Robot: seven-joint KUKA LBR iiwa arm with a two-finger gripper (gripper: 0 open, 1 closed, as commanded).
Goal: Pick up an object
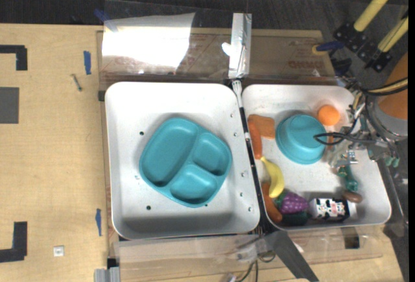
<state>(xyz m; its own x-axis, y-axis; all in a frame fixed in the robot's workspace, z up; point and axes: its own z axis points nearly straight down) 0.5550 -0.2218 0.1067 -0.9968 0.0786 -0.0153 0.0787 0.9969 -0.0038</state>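
Camera view looks down on two white bins on the bench, and from it I judge that the task is at its beginning: nothing is lifted yet, every object lies on a bin floor.

The left bin [123, 112] carries a blue divided plate [186, 159]. The right bin [382, 209] holds the small things: a blue bowl [300, 138], an orange ball [329, 115] just beside the bowl, a long orange piece [258, 133] (maybe a carrot) along the left wall, a banana [274, 177], purple grapes [294, 204] and a black and white bottle [332, 209] lying near the front wall.

The hand [345, 156] stands over the right side of the right bin, among cables and metal parts. If its fingers are apart or together I cannot tell, because this area is too cluttered and dark. Nothing is visibly clamped between them.

The nearest things to the hand are the bowl, just to its left, and the bottle, below it toward the front. What is left, as I judge it, is to go down on one object, close on it and raise it.
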